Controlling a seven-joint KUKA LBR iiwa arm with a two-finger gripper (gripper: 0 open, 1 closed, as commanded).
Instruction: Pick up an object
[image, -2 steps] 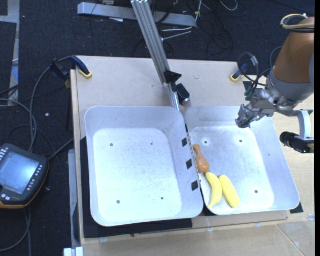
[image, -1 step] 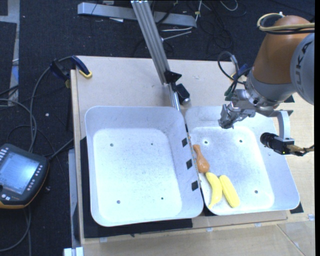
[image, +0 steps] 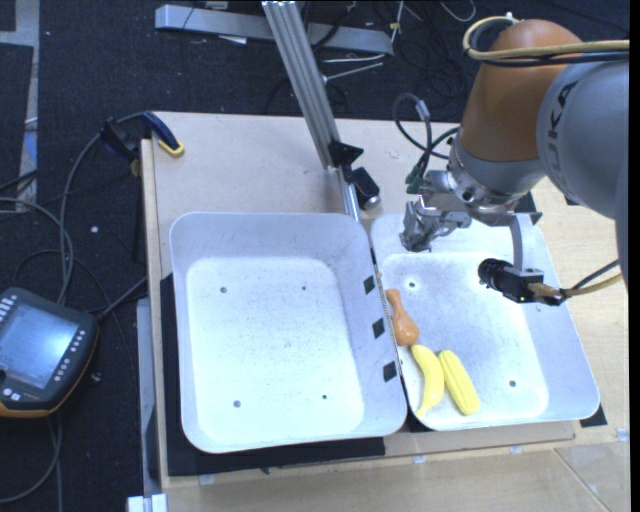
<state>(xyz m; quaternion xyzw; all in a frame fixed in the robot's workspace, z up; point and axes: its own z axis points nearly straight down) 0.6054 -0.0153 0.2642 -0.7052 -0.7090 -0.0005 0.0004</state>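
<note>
Right bin (image: 560, 340), toward the tabletop's front edge: orange carrot-like piece (image: 402, 320), banana (image: 429, 376), corn cob (image: 458, 381). Pincer (image: 417, 236) above the bin's rear rim, grip undeterminable.

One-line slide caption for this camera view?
Tool above right bin's far edge; banana, corn cob and orange gourd lie untouched.

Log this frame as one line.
arm: gripper above right bin's far edge | objects: banana, corn, orange piece lying in bin | grasp: none seen
</note>
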